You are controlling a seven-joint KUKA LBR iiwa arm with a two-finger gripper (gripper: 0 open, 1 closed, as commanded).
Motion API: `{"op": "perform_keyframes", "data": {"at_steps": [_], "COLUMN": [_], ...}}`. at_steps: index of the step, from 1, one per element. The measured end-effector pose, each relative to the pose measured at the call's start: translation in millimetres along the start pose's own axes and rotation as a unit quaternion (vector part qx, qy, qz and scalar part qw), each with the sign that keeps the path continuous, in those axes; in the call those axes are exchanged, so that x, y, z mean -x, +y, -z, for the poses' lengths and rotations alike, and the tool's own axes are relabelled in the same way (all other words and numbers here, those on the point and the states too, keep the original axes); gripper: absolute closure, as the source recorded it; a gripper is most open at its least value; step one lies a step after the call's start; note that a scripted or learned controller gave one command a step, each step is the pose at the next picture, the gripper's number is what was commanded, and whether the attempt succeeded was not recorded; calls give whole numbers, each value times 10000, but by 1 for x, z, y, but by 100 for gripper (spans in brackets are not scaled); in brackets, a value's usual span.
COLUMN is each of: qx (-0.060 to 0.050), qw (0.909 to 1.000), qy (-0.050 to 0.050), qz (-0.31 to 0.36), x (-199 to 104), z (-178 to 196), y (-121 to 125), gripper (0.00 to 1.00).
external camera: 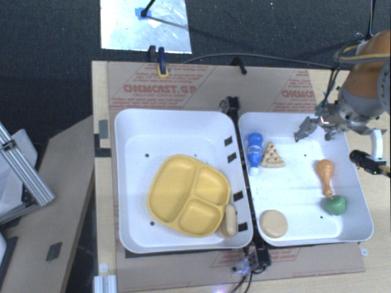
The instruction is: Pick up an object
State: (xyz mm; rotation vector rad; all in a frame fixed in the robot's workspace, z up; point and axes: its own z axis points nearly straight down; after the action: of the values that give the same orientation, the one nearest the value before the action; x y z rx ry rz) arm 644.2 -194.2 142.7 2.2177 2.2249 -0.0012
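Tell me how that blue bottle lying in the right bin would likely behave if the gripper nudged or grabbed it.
The blue bottle lies on its side against the bin's left wall, so a sideways nudge would probably roll it. Its rounded, smooth-looking body might slip between fingers. It looks like small toy plastic, so likely light and stiff. The pizza slice beside it could get bumped.

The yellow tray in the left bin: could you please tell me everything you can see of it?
The yellow tray looks like glossy moulded plastic, roughly square with rounded corners, divided into three shallow compartments, each with nothing in it. It lies flat and right side up, turned at an angle, on the floor of the left bin, toward its near right corner. A small tan bread-like piece rests against its near right edge.
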Motion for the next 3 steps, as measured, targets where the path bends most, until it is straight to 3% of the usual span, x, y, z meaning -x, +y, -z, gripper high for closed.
{"op": "perform_keyframes", "data": {"at_steps": [1, 2, 3], "qx": [-3, 34, 29], "qw": [10000, 10000, 10000], "qy": [3, -9, -4], "qz": [10, 22, -10], "x": [-1, 0, 4], "z": [-52, -37, 11], "y": [0, 2, -3], "gripper": [0, 100, 100]}}
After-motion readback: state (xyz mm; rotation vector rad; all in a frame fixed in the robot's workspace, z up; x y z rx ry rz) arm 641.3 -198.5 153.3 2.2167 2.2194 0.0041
